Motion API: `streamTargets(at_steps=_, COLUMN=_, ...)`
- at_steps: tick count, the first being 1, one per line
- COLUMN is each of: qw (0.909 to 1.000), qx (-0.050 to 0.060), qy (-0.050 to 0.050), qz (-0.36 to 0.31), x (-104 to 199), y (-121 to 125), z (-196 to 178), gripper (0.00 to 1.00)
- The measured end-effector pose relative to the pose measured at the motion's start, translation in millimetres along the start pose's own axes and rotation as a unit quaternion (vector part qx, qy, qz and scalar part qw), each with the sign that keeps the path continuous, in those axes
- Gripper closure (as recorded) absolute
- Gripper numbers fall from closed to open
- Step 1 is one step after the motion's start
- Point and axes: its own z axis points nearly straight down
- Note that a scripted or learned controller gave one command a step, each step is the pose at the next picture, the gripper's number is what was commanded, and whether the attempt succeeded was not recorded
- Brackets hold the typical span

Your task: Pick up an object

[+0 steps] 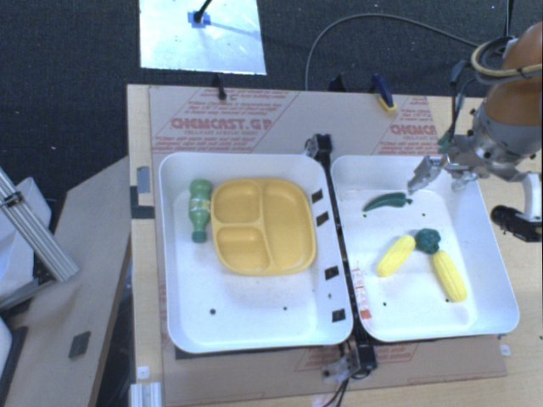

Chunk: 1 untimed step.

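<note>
dark carpet surrounds your bench [254,113], which is topped with a sheet printed in red lettering. beyond its far edge a shiny metal plate [202,24] lies on the carpet, and a cable [373,22] loops across the floor toward the far right.

two white bins sit side by side on the bench, meeting along a black seam with clips. your left bin [254,312] holds a yellow tray [261,225] with three compartments, lying flat near the middle, and a green bottle [199,209] lying just beside the tray's left edge, cap toward the near side.

your right bin [484,312] holds four pieces. a green pepper [386,201] lies near the far wall, toward the left. closer to you, two corn cobs form a v: one corn cob [396,255] slants down to the left, the other corn cob [449,275] slants down to the right. a dark green broccoli [428,241] sits where their upper ends meet, touching or nearly touching both.

the arm [514,100] comes in from the right, its orange band at the top corner. the gripper [436,175] hangs over the far right part of the right bin, one finger [422,176] pointing down to just right of the pepper's tip. its fingers are spread apart, and you can see nothing between them. whether that finger touches the pepper cannot be told.
</note>
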Motion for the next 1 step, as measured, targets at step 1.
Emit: streamTargets(at_steps=1, qw=1.0000, qx=-0.006, qy=-0.001, qz=-0.001, x=0.5, y=2.6, z=-7.8, gripper=0.00)
